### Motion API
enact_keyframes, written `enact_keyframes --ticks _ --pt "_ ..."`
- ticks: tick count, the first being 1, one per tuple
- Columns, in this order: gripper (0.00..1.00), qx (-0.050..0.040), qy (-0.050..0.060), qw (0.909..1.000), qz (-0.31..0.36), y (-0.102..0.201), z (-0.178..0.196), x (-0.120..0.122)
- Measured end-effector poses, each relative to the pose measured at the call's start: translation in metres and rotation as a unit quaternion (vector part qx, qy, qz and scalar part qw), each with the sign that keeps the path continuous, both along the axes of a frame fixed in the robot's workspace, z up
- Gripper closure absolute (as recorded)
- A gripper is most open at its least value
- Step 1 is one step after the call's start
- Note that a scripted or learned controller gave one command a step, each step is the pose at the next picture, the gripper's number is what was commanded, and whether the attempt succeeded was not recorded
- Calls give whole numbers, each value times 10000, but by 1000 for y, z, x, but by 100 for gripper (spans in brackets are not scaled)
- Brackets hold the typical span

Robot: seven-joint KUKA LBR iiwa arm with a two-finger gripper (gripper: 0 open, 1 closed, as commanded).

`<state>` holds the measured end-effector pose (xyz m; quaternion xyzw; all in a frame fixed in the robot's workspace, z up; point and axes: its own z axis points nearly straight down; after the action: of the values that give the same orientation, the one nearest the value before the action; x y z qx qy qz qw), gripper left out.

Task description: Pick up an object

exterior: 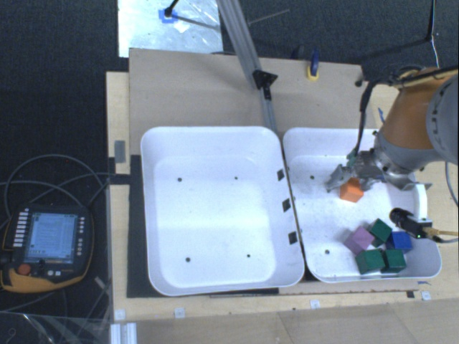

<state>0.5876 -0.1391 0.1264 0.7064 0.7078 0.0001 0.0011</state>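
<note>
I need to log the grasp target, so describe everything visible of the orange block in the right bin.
The orange block is a small, plain, matte cube-like piece, sitting slightly turned in the right bin, near its middle. It lies directly at the tip of the gripper, which partly overlaps its upper edge. It stands apart from the purple, green and blue blocks clustered toward the bin's near corner.

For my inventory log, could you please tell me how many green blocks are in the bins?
3, all in the right bin near its front right corner: one green block beside the purple block, and two side by side at the front wall. The arm may hide others.
</note>
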Motion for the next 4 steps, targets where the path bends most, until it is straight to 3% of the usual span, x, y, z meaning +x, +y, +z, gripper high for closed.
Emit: enact_keyframes --ticks 1,3,4 --pt "100 4 -18 10000 11 0 13 1" --pt "100 -1 -35 10000 14 4 127 -10" --pt "100 0 -26 10000 14 3 165 -9"
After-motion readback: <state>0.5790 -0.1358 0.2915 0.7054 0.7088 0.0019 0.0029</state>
